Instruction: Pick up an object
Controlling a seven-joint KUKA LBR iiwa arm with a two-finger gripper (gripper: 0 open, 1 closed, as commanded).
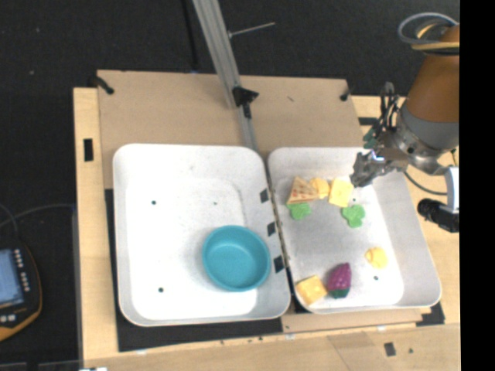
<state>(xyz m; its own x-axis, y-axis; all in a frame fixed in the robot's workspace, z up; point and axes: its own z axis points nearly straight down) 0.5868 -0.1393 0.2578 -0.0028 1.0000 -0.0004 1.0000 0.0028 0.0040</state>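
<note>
- The bench [85,207] is a pale wooden board carrying two shallow white bins side by side
- The left bin [155,176] sits toward the camera view's left, and the right bin [402,230] lies touching it along a shared middle edge
- The grey arm [433,91] with its orange band reaches in from the right, slanting down over the right bin's upper right corner
- A slim metal pole [220,45] runs from the top of the view down to the back of the bins, where they meet
- A teal bowl [236,257] stands upright in the left bin's lower right part, near the dividing edge
- The gripper [362,175] hangs just above and right of a yellow block [340,192]; whether its fingers are spread or closed, I cannot tell, and nothing is seen held
- A tan wedge [304,190] lies just left of that yellow block, near the right bin's upper left
- A purple grape-like piece [339,279] rests low in the right bin, touching or just beside a yellow cube [311,289] on its left
- A green piece [355,216] lies below the yellow block, and a smaller green piece [299,211] sits under the tan wedge
- A small yellow piece [376,256] lies alone toward the right bin's lower right
</note>
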